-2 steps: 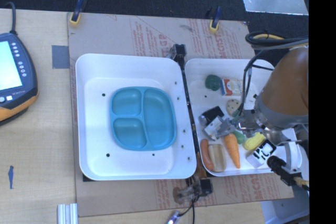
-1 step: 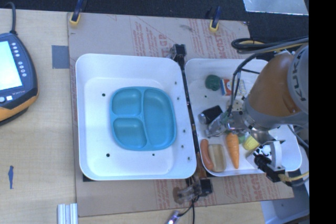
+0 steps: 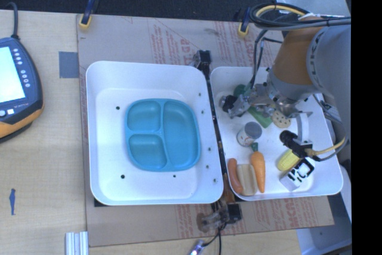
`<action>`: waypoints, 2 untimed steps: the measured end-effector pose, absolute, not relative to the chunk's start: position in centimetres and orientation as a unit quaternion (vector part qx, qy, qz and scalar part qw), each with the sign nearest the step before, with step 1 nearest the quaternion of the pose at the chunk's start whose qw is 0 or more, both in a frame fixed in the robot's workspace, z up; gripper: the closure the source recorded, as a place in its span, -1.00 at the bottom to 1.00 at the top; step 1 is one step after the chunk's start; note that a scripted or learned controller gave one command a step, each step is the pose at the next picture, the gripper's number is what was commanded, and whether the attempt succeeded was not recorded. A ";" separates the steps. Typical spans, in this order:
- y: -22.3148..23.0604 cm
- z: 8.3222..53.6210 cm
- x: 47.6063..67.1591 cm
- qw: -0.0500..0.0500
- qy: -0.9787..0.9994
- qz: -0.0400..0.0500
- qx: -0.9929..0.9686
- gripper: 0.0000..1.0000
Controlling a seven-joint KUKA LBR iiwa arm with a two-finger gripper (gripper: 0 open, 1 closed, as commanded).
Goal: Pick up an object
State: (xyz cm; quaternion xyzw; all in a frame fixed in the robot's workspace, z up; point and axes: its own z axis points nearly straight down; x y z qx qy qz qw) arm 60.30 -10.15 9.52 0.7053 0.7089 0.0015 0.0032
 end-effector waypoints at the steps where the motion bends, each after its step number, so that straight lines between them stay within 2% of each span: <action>1: -5.8 19.3 65.6 -0.001 0.709 0.000 0.705 -1.00; 2: -11.5 15.7 65.6 -0.002 0.708 -0.001 0.706 -1.00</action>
